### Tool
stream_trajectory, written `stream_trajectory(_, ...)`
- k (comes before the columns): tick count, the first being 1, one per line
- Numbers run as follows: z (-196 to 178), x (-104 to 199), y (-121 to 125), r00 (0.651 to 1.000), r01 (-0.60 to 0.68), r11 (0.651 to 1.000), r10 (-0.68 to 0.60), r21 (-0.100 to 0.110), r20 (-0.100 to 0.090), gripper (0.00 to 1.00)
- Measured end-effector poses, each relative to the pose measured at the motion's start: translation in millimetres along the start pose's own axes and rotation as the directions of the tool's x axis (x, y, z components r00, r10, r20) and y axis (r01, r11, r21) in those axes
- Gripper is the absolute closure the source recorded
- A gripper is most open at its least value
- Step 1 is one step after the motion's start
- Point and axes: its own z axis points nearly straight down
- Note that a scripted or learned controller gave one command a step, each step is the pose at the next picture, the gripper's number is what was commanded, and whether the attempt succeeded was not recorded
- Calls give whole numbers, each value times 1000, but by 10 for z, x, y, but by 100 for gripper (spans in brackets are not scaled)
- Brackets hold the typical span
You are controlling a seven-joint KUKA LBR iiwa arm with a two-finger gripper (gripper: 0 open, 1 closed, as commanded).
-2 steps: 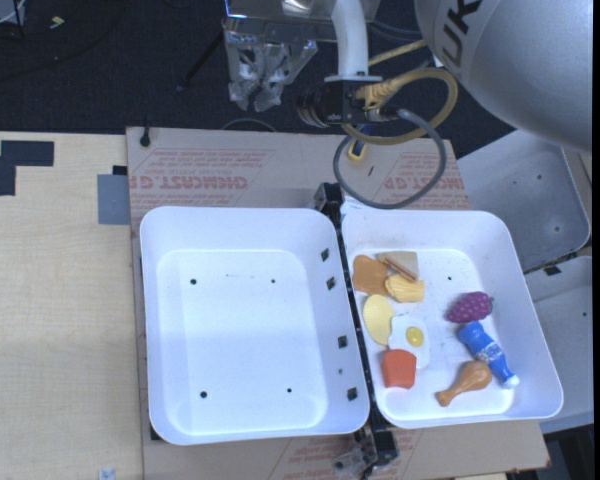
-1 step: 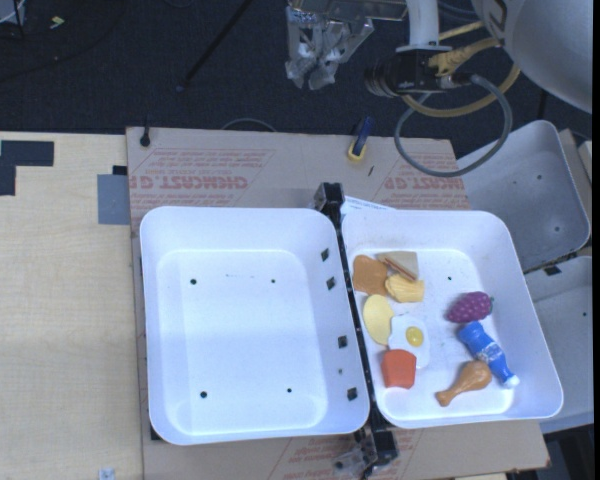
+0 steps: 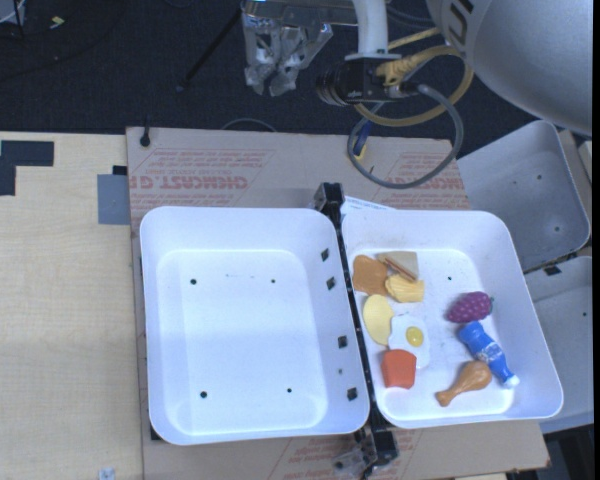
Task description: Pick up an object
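The right bin (image 3: 500, 238) holds several toy foods. An orange bread piece (image 3: 368, 274), a sandwich slice (image 3: 403, 263) and a yellow chunk (image 3: 407, 290) lie at its far left. Below them are a yellow oval (image 3: 377, 319), a fried egg (image 3: 412, 338) and a red-orange block (image 3: 399, 369). Purple grapes (image 3: 470, 307), a blue bottle (image 3: 485, 351) and a chicken drumstick (image 3: 464, 381) lie toward the right. My gripper (image 3: 276, 60) hangs high beyond the bins' far edge, over the dark floor and well away from every toy, with nothing seen in it.
The left bin (image 3: 160, 268) sits beside the right one, joined by a black divider (image 3: 338, 298). Both rest on a cardboard sheet (image 3: 230, 168) on the wooden bench (image 3: 50, 298). Cables (image 3: 420, 108) loop under the arm at the top right.
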Motion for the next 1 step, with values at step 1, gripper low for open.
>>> stream_trajectory(1,1157,176,-146,1000,-2,1000,2,13,6,100)
